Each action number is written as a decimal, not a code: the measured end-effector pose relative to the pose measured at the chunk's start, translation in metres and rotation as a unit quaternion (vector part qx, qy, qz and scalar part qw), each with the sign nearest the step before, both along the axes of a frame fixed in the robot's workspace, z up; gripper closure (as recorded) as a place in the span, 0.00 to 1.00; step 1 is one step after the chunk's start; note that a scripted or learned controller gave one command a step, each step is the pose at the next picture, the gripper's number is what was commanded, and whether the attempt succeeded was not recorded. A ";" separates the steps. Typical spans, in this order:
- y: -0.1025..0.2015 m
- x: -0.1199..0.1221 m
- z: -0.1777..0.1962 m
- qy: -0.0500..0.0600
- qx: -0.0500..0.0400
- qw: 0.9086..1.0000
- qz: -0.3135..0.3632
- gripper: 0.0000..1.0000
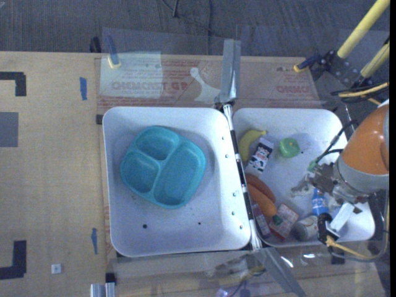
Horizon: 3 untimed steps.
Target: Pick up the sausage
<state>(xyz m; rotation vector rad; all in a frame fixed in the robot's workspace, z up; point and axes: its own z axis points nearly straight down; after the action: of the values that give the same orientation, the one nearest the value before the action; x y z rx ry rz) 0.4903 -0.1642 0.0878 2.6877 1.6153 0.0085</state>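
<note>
While the sausage (262,194) lies untouched in the right bin (334,121), the pick has not been made. It rests along the bin's left wall at about eight o'clock from the bin's centre, a long orange-brown piece slanting down toward a small pink-and-white packet (286,218) at its lower end. A banana (249,142) and a small printed carton (262,154) sit above it, toward eleven o'clock, with a green cap-like item (289,147) just beyond at twelve.

The gripper (322,184) hangs over the bin's four o'clock quarter, well apart from the sausage and nearer a blue item (319,204) and a grey lump (304,229). Nothing is visible between the jaws; whether they stand wide or narrow cannot be told, as the wrist hardware and cabling mask them.

The left bin (124,228) carries a teal divided plate (163,166) and plays no part.

Assessment: early stage. Remaining, in my judgement: travel toward nine o'clock, alignment across the sausage, descent, closure and lift. Crowding neighbours pose a snag risk.
</note>
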 end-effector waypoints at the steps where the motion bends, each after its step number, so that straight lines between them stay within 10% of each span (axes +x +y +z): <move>1: -0.012 0.005 0.000 0.001 0.000 0.994 0.109 0.00; 2: -0.013 0.122 -0.002 0.003 0.001 0.996 -0.086 0.00; 3: 0.026 0.064 0.001 0.006 0.002 0.978 -0.211 0.00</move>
<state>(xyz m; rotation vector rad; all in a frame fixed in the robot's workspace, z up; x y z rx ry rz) 0.5542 -0.1379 0.0886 2.9767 1.0161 -0.0071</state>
